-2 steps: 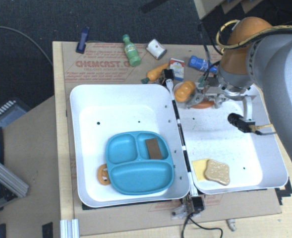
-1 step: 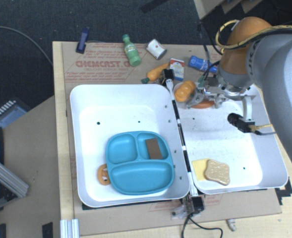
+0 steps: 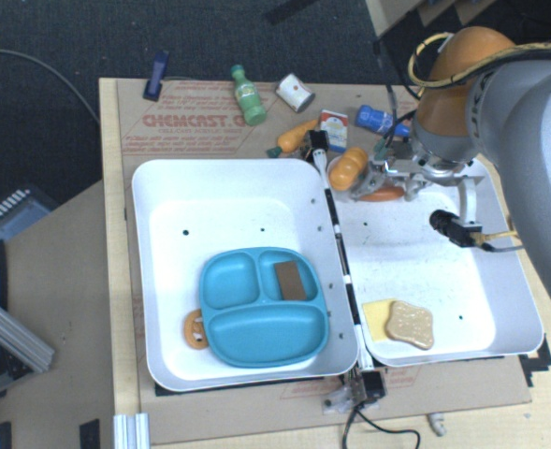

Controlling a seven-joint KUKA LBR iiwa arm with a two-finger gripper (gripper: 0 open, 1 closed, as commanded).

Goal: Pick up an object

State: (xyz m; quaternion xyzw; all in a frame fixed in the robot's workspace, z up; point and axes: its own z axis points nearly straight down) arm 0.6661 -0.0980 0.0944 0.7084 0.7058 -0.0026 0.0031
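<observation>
Bins: two white bins side by side, left bin and right bin.
Left bin contents: one blue divided tray with one brown block in its upper right compartment; one small pretzel touching the tray's left edge.
Right bin contents: one yellow cheese slice and one bread slice overlapping it, near the front edge; one orange item and one red item at the far left corner.
Gripper: gripper low over the far left corner of the right bin, just beside the red item; finger spacing cannot be made out.
Bench behind bins: one green bottle, one blue can, one white can, one carrot, one small carton, one dark blue marker.
</observation>
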